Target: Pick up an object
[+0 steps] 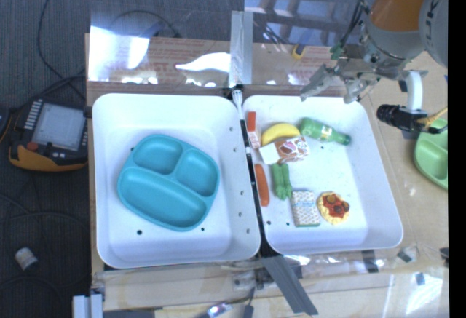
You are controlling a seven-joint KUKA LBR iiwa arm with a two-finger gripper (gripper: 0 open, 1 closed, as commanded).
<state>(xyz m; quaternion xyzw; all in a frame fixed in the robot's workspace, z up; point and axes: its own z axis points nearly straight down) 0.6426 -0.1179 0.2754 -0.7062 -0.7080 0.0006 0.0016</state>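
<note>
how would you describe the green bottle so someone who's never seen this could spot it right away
Look in the right bin, the one full of small toy foods, not the left bin with the blue tray. Near its far edge, right of the banana, lies the green bottle on its side. The green pod is smaller and sits mid-bin; the bottle alone has a narrow neck.

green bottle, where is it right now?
In the camera view the green bottle lies on its side in the right bin, near the far wall, just right of the banana and below the gripper.
</note>
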